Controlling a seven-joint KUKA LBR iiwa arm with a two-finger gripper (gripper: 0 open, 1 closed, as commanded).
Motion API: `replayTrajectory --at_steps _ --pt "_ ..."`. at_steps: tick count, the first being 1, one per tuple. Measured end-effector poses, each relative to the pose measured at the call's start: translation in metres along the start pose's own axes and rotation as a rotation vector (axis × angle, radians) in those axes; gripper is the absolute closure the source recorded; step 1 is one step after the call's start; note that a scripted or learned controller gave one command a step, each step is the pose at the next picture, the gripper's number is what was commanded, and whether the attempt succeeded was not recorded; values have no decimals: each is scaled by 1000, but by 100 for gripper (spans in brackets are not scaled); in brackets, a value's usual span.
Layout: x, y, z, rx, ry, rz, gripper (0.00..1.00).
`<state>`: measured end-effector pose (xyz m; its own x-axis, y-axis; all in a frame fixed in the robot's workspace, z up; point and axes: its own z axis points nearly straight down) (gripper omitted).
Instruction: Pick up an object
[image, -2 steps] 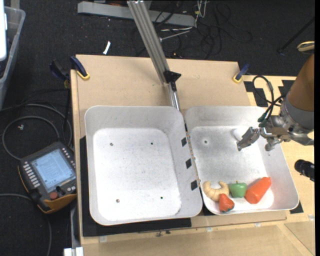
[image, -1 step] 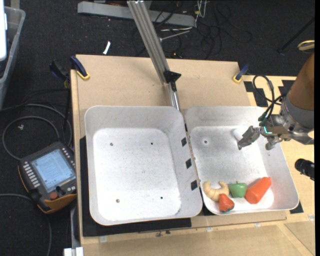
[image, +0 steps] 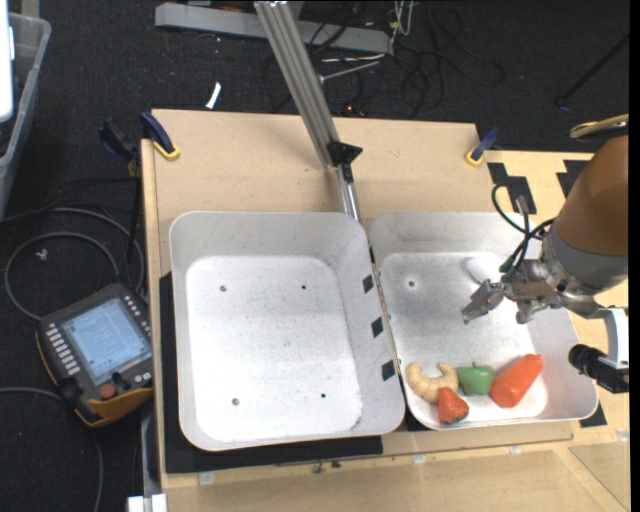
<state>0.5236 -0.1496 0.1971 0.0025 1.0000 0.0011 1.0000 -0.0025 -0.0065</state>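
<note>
- Gripper (image: 497, 300) poised over the right bin (image: 430, 245), above its bare middle floor, with nothing between its tips; how far apart the tips stand, too small and dark to tell.
- Four candidate objects bunched just below the gripper, toward the bin's near wall: orange carrot-like piece (image: 517, 381) below and slightly right, green pepper-like piece (image: 477, 379) almost straight below, pale curved piece (image: 431, 379) below and to the left, small red piece (image: 451, 404) lowest of all.
- All four touching or nearly touching in a row, so little free room on either side of any one for a clean pinch.
- Likely light, hollow plastic toy food: stiff, smooth, apt to slip or roll out of a narrow grip. A judgement from the sheen and shapes, not certain.
- Best candidate probably the orange piece: largest, at the end of the row, open on its right flank; hold across its narrow width near the middle.
- Pale piece: pinch across the thin arc, away from the ends.
- Left bin (image: 200, 240) well off to the gripper's left.
- Arm cut off at the right edge; wrist and cables shading the fingers.
- Faint pale patch just above-left of the gripper on the bin floor: object or glare, unclear.
</note>
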Motion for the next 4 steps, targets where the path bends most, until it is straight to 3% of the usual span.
replayTrajectory --at_steps 2,3,4 --pt "3 7 102 -8 -2 -2 0" --pt "3 7 91 -9 -2 -1 100" --pt "2 19 37 -12 -3 -6 100"
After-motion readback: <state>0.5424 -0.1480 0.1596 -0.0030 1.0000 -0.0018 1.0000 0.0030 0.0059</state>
